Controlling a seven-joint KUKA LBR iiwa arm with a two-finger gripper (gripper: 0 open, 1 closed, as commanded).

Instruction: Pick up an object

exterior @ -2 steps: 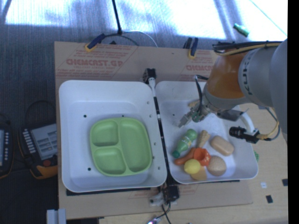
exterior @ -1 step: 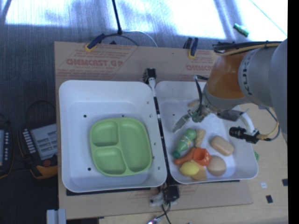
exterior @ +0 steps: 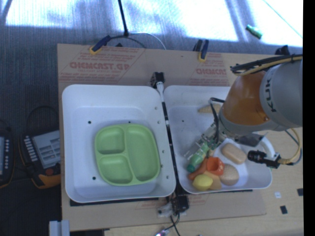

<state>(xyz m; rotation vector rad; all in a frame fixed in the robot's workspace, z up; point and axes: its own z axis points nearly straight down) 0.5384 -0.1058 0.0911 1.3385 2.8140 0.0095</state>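
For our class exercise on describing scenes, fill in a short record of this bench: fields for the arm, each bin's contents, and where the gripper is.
arm: grey with orange band, reaching in from the right
left bin: green tray with three compartments
right bin: green bottle, orange piece, yellow lemon, two tan pieces
gripper: low over the right bin, at the green bottle
held: cannot tell

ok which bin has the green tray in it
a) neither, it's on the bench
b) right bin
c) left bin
c: the green tray lies flat on the floor of the left bin, while the right bin holds the small food items.
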